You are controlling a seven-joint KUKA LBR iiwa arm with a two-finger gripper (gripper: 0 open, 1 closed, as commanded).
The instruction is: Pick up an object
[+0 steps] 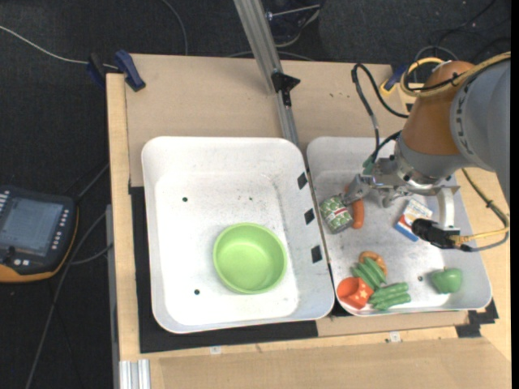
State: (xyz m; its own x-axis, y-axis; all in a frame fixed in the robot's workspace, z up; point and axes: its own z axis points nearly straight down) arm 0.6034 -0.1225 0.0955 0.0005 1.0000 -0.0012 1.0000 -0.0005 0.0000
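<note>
The hand (362, 186) hovers just above the orange carrot (358, 214).

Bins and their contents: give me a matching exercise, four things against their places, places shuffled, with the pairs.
Things:
1. green bowl
2. green can
3. green pepper
4. gripper

Places:
A. right bin, near its left wall
B. right bin, near right corner
C. left bin
D. just above the can, over the right bin

Pairs: 1-C, 2-A, 3-B, 4-D
</note>
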